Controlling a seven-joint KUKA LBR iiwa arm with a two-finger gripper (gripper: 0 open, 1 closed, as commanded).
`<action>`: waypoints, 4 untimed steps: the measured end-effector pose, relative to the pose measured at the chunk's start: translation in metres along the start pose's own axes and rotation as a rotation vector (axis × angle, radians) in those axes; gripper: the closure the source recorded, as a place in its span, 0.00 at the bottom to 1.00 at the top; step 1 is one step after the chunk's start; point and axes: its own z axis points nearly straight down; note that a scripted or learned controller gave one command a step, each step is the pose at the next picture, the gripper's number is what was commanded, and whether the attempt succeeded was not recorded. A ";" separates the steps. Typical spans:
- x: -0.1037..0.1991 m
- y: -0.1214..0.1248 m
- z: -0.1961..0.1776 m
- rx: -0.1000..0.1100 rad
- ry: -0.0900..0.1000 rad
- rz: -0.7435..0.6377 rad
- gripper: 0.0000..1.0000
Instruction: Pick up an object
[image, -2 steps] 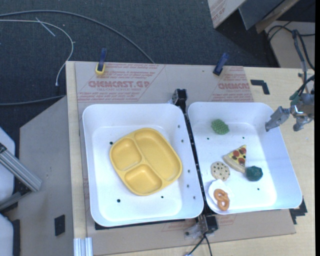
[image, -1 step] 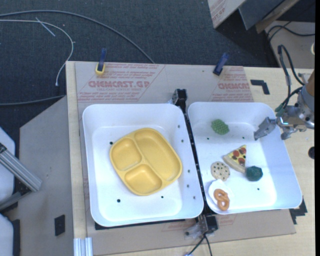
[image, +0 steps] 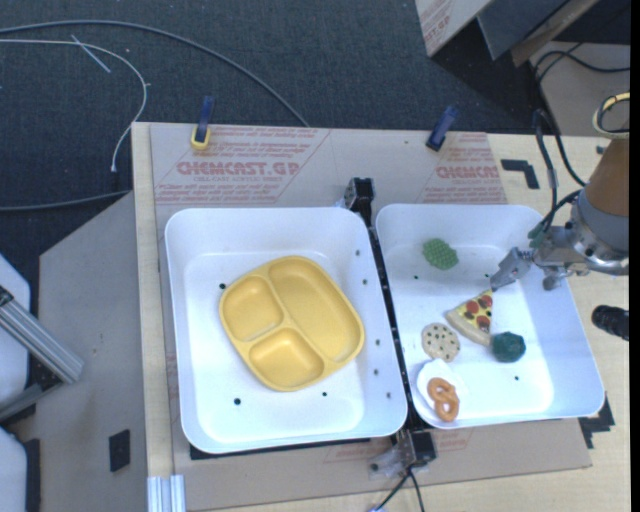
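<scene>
Poised to pick, the gripper (image: 510, 270) hangs just above the toy pizza slice (image: 472, 316) in the right bin (image: 560, 400), its fingers seemingly apart, though blurred, and holding nothing.

Arm (image: 612, 190) cut off at right edge; tool (image: 508, 272) fingers' gap too small to tell.

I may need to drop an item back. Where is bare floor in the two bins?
Right bin: free along the far wall behind the green piece, and the near right corner past the dark green piece. Crowded around pizza, cookie and pretzel plate. Left bin: the yellow tray leaves just margins; the widest is the near left corner.
</scene>
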 end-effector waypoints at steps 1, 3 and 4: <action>-0.001 -0.005 0.044 0.001 0.000 0.002 0.00; -0.001 -0.001 -0.035 -0.012 -0.005 0.000 1.00; -0.001 0.000 -0.066 -0.009 -0.004 0.000 1.00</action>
